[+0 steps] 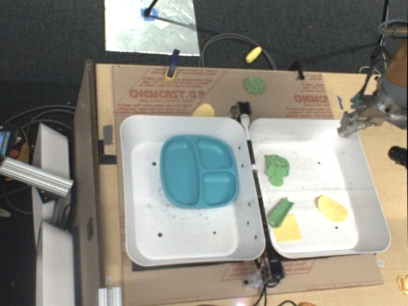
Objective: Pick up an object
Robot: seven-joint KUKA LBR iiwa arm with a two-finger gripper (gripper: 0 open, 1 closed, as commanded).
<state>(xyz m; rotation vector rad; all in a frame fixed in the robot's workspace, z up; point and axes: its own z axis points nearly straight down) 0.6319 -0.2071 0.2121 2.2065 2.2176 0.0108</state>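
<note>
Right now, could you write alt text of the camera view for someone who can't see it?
Two shallow white bins sit side by side: the left bin holds a blue divided plate, the right bin holds a green leafy toy, a green stick, a yellow square and a yellow lemon-like piece. The robot's pincer hangs at the right bin's far right corner.

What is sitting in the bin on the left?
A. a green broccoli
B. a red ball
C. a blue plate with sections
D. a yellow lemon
C, because the blue plate with its divided sections lies in the left bin, while the green and yellow things lie in the right bin.
</note>
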